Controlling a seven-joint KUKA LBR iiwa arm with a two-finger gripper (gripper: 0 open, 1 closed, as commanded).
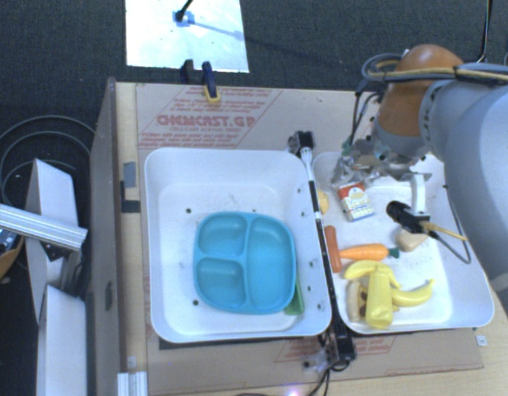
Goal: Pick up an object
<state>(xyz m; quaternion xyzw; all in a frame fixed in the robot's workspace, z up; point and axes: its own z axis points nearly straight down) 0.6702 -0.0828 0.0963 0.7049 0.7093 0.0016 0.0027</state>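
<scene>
My gripper [350, 174] hangs low over the far left part of the right bin [464, 304]. Just in front of it lies a small red and white carton [357, 202], tilted, close under the gripper; I cannot see contact. Further forward in the same bin lie an orange carrot [365, 252], a yellow banana [363, 271], a second banana [415, 294] and a yellow bottle [379, 297]. A pale beige piece [411, 240] rests near the bin's middle.
The left bin [167, 221] holds a blue divided plate [244, 262] with a green thing [295, 301] at its right edge. A red-orange stick [331, 247] and a small yellow piece [322, 200] lie along the right bin's left wall.
</scene>
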